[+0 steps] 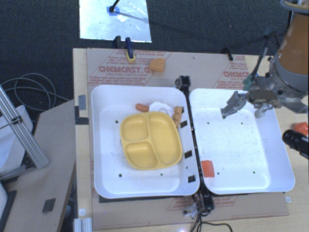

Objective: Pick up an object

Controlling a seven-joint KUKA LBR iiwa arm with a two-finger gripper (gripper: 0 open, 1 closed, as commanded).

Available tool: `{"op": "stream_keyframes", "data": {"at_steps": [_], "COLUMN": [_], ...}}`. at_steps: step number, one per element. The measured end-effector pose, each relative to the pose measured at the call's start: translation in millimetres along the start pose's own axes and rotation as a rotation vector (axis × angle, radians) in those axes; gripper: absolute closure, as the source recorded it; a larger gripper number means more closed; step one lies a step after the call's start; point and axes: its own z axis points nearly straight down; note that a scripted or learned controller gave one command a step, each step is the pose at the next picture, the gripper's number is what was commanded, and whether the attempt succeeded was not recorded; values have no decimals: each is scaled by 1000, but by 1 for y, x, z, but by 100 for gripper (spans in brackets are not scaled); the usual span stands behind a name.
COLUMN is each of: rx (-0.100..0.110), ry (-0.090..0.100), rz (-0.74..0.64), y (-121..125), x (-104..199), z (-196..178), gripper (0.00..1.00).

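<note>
My pincer [244,105] hangs over the right bin's [241,185] upper half, nothing between the fingers.

Fingers look apart: one grey tip low-left, other to its right w/ a gap between. Nearest thing in my bin: orange block [207,168], flat on the floor at the bin's left wall, near the front corner, squarish, no clear long axis. Lots of bare floor right of it, wall tight on its left. Left bin [104,144]: yellow tray [150,140] mid-bin, long axis running slantwise, w/ small orange sausage [142,108] lying roughly left-right just behind it, and tan peg [177,114] by the right wall.
</note>
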Motion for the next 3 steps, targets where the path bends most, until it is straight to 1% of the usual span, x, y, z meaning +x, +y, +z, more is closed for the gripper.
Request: {"op": "stream_keyframes", "data": {"at_steps": [3], "rx": [0], "ry": [0], "rz": [0], "y": [0], "x": [0], "z": [0], "gripper": [0]}}
